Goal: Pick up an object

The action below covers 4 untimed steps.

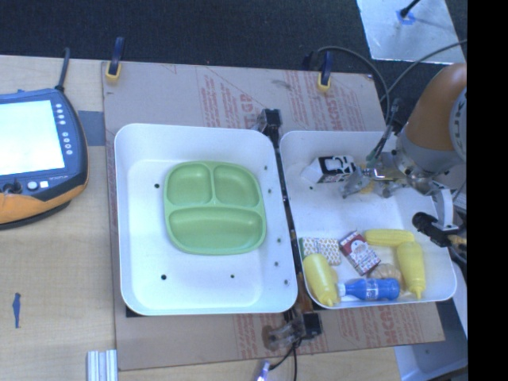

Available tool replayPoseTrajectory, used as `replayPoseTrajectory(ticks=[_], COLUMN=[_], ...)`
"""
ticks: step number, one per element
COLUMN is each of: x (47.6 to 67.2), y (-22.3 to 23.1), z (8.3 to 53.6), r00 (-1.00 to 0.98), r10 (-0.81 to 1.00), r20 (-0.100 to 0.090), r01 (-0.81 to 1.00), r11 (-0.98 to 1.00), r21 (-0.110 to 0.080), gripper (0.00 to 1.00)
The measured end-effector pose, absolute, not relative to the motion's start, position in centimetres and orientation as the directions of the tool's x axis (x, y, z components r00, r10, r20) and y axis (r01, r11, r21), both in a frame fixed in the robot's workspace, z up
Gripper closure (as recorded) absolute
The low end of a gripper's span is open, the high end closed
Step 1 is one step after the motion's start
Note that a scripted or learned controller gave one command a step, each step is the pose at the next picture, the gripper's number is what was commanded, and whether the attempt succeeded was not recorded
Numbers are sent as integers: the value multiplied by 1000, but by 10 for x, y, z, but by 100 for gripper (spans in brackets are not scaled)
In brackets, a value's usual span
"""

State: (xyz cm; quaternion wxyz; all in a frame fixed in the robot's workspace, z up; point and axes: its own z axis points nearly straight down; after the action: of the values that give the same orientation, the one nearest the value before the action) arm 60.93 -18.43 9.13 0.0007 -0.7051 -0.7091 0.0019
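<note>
The right bin [302, 153] holds several objects. A small black-and-white box [334, 166] lies near the bin's back left. My gripper [357, 182] hangs low over the bin just right of that box, and its tip looks close to or touching the box. Along the bin's front lie a yellow banana-like piece [388, 236], a second yellow piece [410, 267], a yellow oval piece [319, 279], a blue bottle [371, 290], a red-and-white box [361, 254] and a checkered packet [320, 246].
The left bin [139, 284] holds a green divided plate [214, 207]. A control pendant with a screen [36, 153] lies on the bench at the far left. Cables [349, 54] arc over the back of the right bin. Clamps [113, 70] hold the cardboard base.
</note>
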Motion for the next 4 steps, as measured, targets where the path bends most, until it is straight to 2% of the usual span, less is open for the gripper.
replayPoseTrajectory(ticks=[1,2,3,4], x=[610,640,557,623], y=[-140,-180,-156,-118], z=[232,110,146,94], r00=[-4,-3,-4,-7], r10=[1000,1000,1000,1000], r20=[0,-3,-1,-1], r01=[1000,1000,1000,1000], r11=[4,3,4,7], r21=[0,15,-4,-4], gripper=[0,0,0,0])
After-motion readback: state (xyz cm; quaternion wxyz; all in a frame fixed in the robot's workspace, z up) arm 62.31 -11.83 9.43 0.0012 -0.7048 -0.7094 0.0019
